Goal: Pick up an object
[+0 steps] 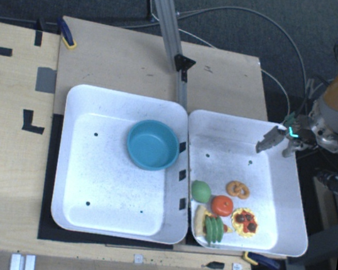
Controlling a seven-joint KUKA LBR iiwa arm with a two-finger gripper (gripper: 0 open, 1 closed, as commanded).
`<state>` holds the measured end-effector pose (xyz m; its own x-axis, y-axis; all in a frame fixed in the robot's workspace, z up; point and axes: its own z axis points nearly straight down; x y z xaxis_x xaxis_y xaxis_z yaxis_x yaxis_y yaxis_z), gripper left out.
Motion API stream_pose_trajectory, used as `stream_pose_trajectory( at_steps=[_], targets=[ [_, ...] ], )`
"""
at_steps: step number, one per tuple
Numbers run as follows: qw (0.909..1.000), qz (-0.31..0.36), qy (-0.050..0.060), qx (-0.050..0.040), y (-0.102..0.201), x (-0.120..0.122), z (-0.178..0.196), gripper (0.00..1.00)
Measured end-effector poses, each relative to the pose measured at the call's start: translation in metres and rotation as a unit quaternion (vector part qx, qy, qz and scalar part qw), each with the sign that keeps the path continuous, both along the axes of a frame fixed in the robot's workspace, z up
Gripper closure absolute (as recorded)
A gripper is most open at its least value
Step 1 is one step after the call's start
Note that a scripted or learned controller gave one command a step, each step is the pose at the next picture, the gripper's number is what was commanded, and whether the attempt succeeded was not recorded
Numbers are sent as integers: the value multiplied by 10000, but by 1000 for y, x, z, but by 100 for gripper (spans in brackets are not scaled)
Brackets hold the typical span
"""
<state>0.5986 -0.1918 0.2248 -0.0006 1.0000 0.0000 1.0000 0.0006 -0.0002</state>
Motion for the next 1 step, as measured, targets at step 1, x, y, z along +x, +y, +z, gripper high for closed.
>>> stream_pose_trajectory(
  at_steps=[1],
  targets=[
    [10000,0,1,0,0,0,0,0]
  ],
)
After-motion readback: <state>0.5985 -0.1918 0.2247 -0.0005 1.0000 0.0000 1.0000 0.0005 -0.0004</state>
